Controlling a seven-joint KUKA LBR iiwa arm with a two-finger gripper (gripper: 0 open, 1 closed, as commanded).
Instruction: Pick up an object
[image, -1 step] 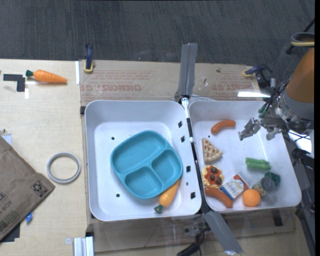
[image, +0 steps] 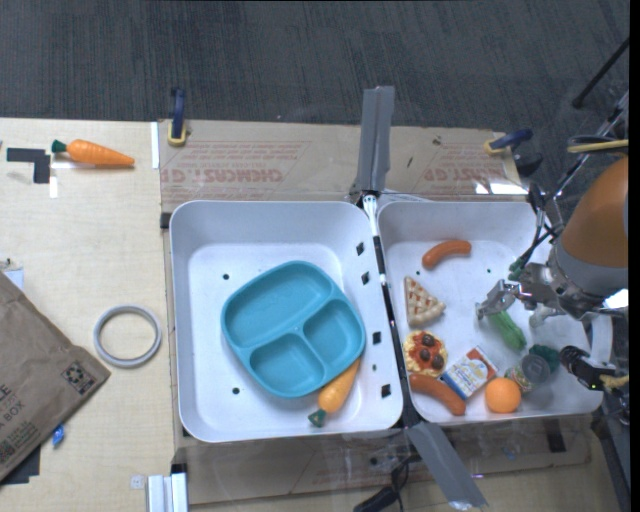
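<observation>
Because the gripper (image: 497, 303) is small and blurred against the arm's wrist, whether it is clenched or released cannot be told. A dark teal item (image: 538, 364) below the gripper is hard to identify, and a cardboard box (image: 35, 390) far to its left is cut off.

In the right bin (image: 450, 206), a green vegetable (image: 510, 331) is seen just beneath the gripper. Left of it, 2 sausages (image: 446, 252), 1 pizza slice (image: 422, 300), 1 round pizza (image: 425, 351), 1 small carton (image: 467, 373) and 1 orange (image: 503, 396) are counted.

In the left bin (image: 200, 300), 1 blue divided plate (image: 290, 330) and 1 carrot (image: 337, 392) are held.
</observation>
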